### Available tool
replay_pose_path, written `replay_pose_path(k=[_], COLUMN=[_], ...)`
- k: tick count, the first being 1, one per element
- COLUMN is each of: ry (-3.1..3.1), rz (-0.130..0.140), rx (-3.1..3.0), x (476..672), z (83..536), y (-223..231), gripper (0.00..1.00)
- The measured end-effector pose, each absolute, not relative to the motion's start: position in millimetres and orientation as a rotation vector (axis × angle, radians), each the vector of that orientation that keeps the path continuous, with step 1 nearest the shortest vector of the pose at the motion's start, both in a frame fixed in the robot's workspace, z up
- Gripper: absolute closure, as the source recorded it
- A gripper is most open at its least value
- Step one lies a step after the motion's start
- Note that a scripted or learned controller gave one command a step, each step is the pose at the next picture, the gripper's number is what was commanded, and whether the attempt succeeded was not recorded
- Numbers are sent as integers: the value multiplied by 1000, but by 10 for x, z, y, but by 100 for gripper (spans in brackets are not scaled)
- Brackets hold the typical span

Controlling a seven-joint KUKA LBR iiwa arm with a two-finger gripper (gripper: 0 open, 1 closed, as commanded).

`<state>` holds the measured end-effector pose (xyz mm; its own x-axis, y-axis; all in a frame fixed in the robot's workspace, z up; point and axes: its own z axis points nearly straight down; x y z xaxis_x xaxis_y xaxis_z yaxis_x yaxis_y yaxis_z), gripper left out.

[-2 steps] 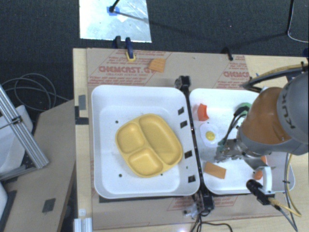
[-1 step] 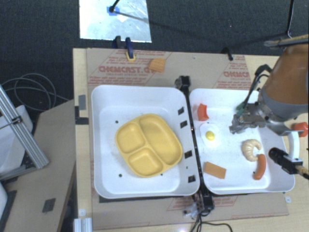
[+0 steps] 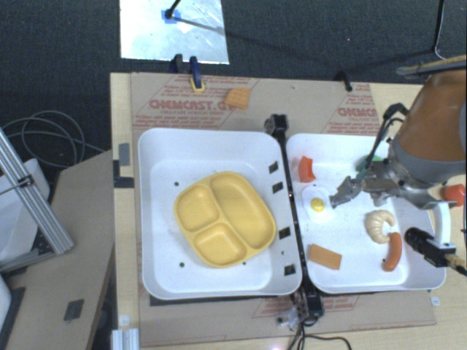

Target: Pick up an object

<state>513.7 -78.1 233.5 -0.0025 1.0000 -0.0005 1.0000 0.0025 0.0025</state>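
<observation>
Croissant (image 3: 379, 224) partly under gripper (image 3: 341, 195)

Pretty clearly a robotics lab, not anyone's kitchen. The wooden bench (image 3: 241, 97) sits on dark carpet (image 3: 58, 42) and carries two shallow white plastic bins (image 3: 157, 148) clipped side by side. At 12 o'clock a blue-and-yellow clamp (image 3: 195, 75) grips the bench edge. Loose black cables (image 3: 47, 141) coil on the floor at 9 o'clock, beside an aluminium extrusion frame (image 3: 33, 206). The "food" is toy stuff: a yellow three-compartment plastic plate (image 3: 222, 217), a plastic fried egg (image 3: 316, 201).
</observation>
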Motion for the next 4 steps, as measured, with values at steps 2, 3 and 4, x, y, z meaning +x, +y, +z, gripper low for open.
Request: replay_pose_path(k=[2, 3, 4], ry=[2217, 2227, 2226], rz=[1, 7, 5], rx=[2220, 2211, 2210], x=[5233, 5831, 5814], z=[824, 855, 962], y=[-2021, -2049, -2062], gripper=[0, 0, 100])
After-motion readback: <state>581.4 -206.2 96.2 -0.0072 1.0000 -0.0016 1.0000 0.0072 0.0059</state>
